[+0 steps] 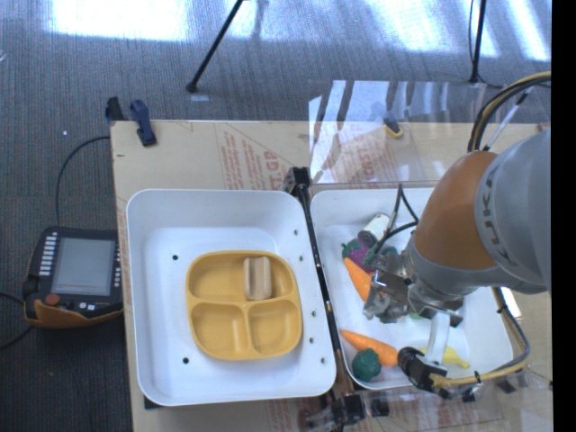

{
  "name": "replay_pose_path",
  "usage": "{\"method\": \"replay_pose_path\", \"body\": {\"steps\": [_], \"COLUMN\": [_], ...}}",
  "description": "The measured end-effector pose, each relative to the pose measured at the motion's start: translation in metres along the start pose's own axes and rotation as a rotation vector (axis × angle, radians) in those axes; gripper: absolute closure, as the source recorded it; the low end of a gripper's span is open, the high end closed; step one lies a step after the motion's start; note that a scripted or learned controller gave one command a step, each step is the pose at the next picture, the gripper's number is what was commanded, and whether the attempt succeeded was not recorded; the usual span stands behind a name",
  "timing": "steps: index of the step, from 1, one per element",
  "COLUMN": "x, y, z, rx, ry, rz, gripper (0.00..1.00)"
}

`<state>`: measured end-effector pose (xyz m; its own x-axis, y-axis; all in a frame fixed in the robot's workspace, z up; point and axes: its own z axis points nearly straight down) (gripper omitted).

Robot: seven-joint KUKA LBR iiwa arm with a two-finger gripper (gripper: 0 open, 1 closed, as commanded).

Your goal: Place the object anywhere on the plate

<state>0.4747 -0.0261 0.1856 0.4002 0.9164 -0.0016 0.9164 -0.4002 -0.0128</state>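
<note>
A yellow divided plate (pixel 220 327) lies in the left white bin (pixel 162 232). A tan wooden block (pixel 258 278) rests on the plate, over the ridge between its two upper compartments. My gripper (pixel 385 302) hangs low over the middle of the right bin (pixel 335 212), just right of an orange carrot (pixel 357 279). The grey and orange wrist (pixel 459 232) hides the part of the bin behind it. I see nothing clearly held in the gripper.
The right bin also holds a second carrot (pixel 369 345), a green toy (pixel 366 364), purple grapes (pixel 357 253), a white piece (pixel 376 224) and a yellow piece (pixel 454 357). A teach pendant (pixel 76 273) lies left of the bench. A blue clamp (pixel 141 120) sits at the bench's back left corner.
</note>
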Motion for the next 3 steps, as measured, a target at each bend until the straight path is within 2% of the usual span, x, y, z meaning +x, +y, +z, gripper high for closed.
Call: {"method": "replay_pose_path", "body": {"steps": [1,2,3], "x": [0.0,0.0,0.064], "y": [0.0,-0.001,-0.028], "z": [0.0,-0.008,-0.037], "rx": [0.0,0.01,-0.003], "ry": [0.0,0.0,0.001], "rz": [0.0,-0.002,0.189], "gripper": [0.0,1.0,1.0]}}
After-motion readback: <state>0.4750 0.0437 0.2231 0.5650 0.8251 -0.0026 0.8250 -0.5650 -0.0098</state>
